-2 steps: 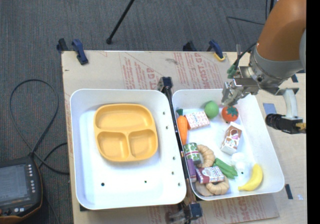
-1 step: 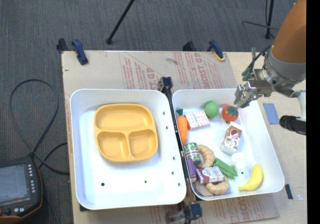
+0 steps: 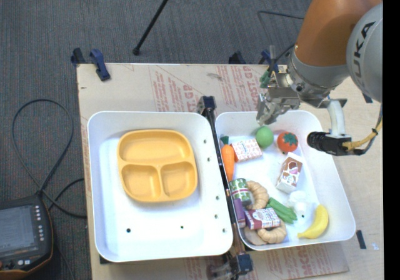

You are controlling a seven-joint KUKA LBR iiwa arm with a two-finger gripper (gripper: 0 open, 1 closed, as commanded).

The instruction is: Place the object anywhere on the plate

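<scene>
The arm [image 3: 340, 25] is reaching over the right bin [image 3: 342, 200], while the yellow plate [image 3: 156, 166] is sitting bare in the left bin [image 3: 100, 210]. The gripper [image 3: 270, 116] is hanging just above the green ball [image 3: 264, 137], holding nothing; whether it is spread, I cannot tell. The round ball is likely rolling away if nudged off-centre.

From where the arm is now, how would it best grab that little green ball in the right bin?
Probably straight down from above, fingers closing across the widest part of the green ball. It is round, so any pair of opposite sides would do. The roomiest gaps seem to lie toward the bin's back wall and toward the tomato; the small carton sits close on its lower-left side. The gripper hovers just above it.
</scene>
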